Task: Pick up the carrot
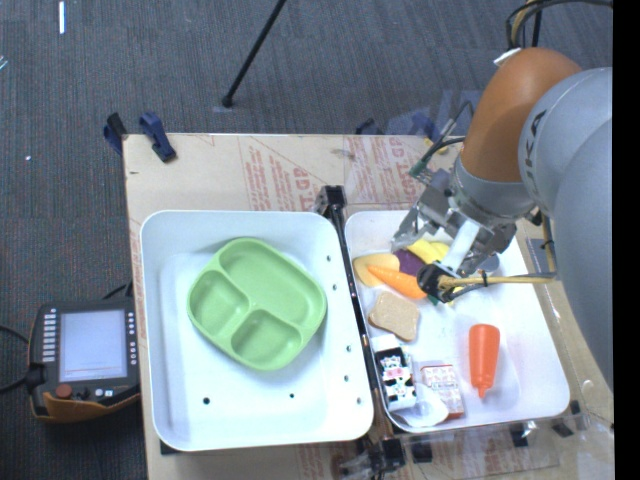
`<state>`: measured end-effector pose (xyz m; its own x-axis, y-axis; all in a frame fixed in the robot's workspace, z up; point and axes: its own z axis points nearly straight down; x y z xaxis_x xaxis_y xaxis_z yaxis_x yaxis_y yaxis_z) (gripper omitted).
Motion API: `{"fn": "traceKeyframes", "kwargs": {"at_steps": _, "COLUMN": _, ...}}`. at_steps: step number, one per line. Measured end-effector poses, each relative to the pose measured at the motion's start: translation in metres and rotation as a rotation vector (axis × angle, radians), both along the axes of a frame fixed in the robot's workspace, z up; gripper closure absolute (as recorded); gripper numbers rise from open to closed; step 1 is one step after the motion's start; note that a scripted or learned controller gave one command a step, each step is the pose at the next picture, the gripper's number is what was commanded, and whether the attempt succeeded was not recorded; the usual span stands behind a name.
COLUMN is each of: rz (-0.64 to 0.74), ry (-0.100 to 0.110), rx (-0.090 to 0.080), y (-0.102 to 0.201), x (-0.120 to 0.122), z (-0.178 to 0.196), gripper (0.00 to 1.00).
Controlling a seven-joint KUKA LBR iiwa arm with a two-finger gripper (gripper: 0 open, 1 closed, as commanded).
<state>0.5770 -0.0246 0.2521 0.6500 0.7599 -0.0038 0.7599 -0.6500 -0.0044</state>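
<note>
You have the grey arm [565, 158] reaching in from the right over the right bin [525, 383]. The left bin [180, 398] bears a green divided plate [258, 303]. The gripper [430, 243] hangs low over the right bin's far left part, and from this angle you cannot tell whether the claw is open or closed. The carrot [397, 283], which seems to be the orange wedge, lies just beside the claw, between a purple piece [410, 262] and a bread slice [394, 316]. An orange bottle-shaped toy [483, 356] lies well apart, nearer you.
</note>
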Motion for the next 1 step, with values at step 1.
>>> {"fn": "traceKeyframes", "kwargs": {"at_steps": 1, "rz": 0.006, "ry": 0.007, "rx": 0.001, "y": 0.0016, "x": -0.0044, "z": -0.0694, "gripper": 0.00}}
